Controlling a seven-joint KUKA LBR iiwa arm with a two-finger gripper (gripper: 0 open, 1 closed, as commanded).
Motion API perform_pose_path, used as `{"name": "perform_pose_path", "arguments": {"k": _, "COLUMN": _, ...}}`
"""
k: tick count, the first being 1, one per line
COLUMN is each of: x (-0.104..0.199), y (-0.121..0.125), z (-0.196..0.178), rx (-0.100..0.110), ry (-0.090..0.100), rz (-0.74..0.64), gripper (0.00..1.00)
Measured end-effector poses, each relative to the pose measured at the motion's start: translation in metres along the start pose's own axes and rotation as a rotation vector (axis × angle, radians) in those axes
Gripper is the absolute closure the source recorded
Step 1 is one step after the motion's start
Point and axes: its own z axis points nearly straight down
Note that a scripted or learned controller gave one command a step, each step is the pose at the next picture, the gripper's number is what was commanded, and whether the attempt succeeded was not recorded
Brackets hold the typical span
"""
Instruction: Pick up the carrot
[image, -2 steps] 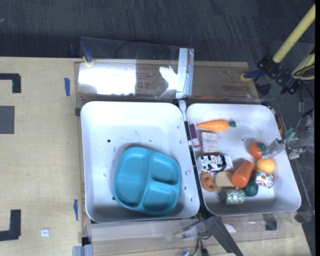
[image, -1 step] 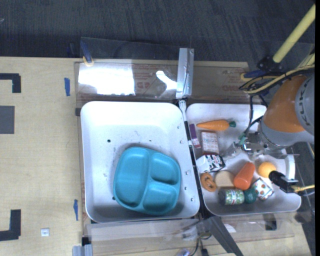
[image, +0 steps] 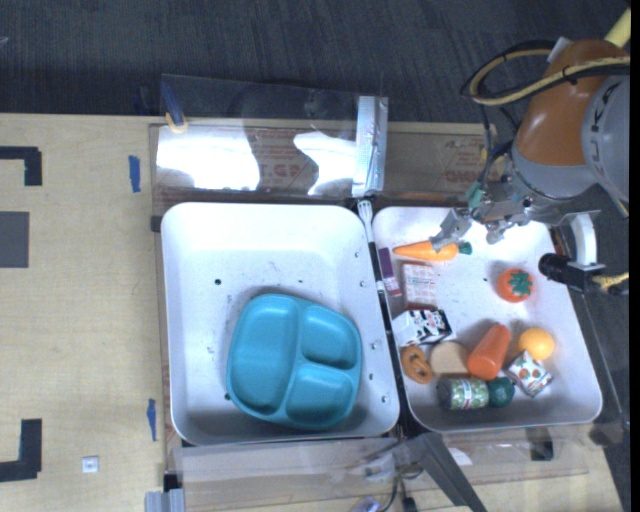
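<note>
The carrot lay near the far edge of the right bin, close to its far-left corner, its long axis running roughly left to right along that edge. The gripper hung just above its right end, green top at about the fingertips; I could not tell its state. The white floor around the carrot was bare, with a packet just nearside.
</note>
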Motion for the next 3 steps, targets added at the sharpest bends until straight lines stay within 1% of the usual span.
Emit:
{"name": "perform_pose_path", "arguments": {"k": 1, "x": -0.017, "y": -0.035, "z": -0.024, "rx": 0.011, "ry": 0.001, "rz": 0.171, "gripper": 0.00}}
{"name": "perform_pose_path", "arguments": {"k": 2, "x": -0.067, "y": -0.056, "z": -0.031, "rx": 0.008, "ry": -0.002, "rz": 0.309, "gripper": 0.00}}
{"name": "perform_pose_path", "arguments": {"k": 3, "x": -0.018, "y": 0.027, "z": 0.033, "rx": 0.013, "ry": 0.002, "rz": 0.240, "gripper": 0.00}}
